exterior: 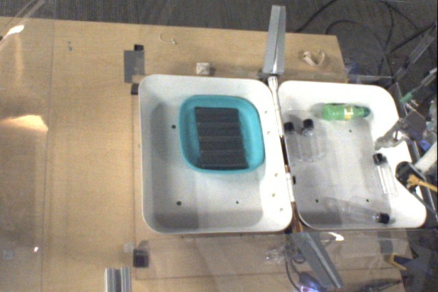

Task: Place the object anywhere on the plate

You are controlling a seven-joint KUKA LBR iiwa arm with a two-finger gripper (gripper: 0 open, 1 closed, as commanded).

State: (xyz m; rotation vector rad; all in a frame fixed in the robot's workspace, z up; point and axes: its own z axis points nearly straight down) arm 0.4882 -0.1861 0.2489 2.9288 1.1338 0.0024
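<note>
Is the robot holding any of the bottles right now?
I can't tell. The arm sits at the right bin's edge, too blurry. The green bottle and clear bottles lie loose in that bin.

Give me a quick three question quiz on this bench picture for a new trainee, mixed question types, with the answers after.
1. True or false: the teal plate lies in the left bin.
2. Which bin holds the green bottle? A left, B right.
3. Fill in: the clear bottles have ___ caps.

Key: 1 true. 2 B, the right bin. 3 black.
</note>
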